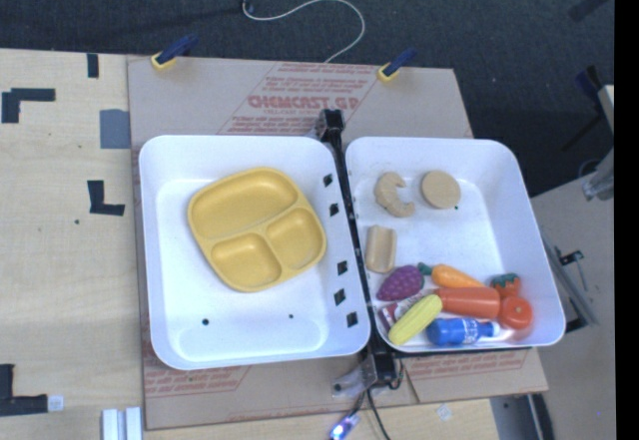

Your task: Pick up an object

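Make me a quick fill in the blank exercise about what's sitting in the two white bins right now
1. The yellow divided plate lies in the ____ bin.
2. The plate has ____ compartments.
3. The purple grapes lie in the ____ bin.
4. The corn cob touches a blue and white ____.

Missing words: left; three; right; bottle

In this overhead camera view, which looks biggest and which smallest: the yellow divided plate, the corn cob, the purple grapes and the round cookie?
Largest to smallest as they appear:
1. Yellow divided plate, by far the largest.
2. Corn cob.
3. Purple grapes and round cookie look about alike; I would not rank them.
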You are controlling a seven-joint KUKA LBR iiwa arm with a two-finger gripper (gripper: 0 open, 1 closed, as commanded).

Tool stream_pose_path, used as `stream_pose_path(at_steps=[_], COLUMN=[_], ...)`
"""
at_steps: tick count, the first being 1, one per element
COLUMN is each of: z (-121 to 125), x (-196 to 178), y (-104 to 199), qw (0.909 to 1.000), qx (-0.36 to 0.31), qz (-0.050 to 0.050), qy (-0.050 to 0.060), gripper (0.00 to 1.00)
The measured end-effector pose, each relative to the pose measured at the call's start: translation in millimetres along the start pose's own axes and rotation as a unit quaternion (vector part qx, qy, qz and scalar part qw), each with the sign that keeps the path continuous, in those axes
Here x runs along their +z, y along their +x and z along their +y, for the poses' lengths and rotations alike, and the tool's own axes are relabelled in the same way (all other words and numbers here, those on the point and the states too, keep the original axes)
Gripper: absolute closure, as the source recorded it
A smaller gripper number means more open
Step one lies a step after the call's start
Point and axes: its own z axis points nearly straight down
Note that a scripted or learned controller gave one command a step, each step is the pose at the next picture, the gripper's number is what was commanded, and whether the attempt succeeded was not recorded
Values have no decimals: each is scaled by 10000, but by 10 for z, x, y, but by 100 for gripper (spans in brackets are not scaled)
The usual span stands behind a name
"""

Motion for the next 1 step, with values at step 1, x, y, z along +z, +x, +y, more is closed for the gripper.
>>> stream_pose_path(at_steps=[1], z=[0], x=[322], y=[1], qw=[10000], qx=[-2], qz=[2], qy=[3], gripper=[100])
